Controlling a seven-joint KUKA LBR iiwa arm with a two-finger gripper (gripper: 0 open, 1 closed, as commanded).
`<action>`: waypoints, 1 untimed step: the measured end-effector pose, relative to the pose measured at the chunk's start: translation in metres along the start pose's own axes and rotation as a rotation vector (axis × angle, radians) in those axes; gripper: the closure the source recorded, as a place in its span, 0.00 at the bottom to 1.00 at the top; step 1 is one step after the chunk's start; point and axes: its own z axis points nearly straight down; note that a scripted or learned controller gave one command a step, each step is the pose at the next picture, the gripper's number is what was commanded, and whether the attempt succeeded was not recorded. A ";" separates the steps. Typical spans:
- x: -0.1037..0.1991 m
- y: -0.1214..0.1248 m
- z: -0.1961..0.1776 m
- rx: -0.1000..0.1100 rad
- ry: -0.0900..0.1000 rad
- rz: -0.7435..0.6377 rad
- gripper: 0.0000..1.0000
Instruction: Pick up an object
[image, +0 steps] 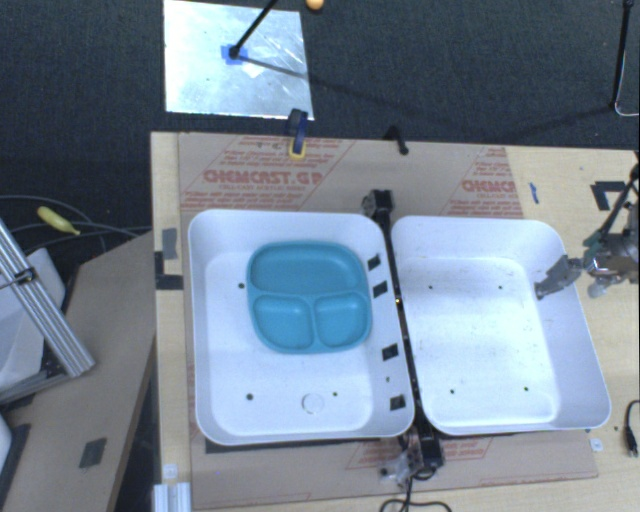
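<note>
Claw waits at the right bin's rim; the blue tray lies in the left bin.

The blue divided tray (308, 310) lies flat in the left bin (225, 400), slightly toward 12 o'clock of its centre. It looks like light, stiff, smooth plastic, likely slippery; its raised rim or a divider ridge seems the best place to pinch. The claw (565, 275) hangs at 3 o'clock over the right bin (500, 400), well apart from the tray, holding nothing; how far open it is, I cannot tell. The wall between the bins must be crossed on the tabletop (420, 175); a small clear disc (313, 403) lies at the tray's 6 o'clock.
</note>
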 end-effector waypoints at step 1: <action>0.052 0.015 -0.226 -0.016 -0.003 -0.006 0.00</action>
